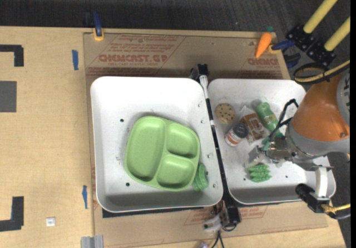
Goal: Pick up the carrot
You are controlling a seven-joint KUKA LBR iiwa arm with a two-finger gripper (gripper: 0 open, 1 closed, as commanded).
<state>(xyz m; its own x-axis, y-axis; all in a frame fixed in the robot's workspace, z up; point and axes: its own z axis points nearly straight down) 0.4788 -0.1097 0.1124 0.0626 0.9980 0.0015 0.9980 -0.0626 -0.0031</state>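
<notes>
Carrot: you find the carrot (pixel 263 44) outside both bins, lying on the cardboard at about 1 o'clock of the view, just past the far edge of the right bin (pixel 289 196).
Gripper: your gripper (pixel 266 151) sits low inside the right bin, near its middle, at about 4 o'clock of the view; you cannot tell from here how its fingers stand, and nothing shows between them.
Nearby clutter: a green bottle (pixel 266 114) lies at 12 o'clock of the gripper, a small jar (pixel 237 134) at 10 o'clock, a round cookie (pixel 225 112) beyond it, and a green leafy toy (pixel 258 172) at 6 o'clock.
Left bin: it carries a green divided plate (pixel 162 152).
Step in hand: reaching; by the look of it, you are well apart from the carrot and the approach has yet to start.
Next move: lift clear of the bin wall, travel toward 12 o'clock, then descend over the carrot, lined up across its narrow width.
</notes>
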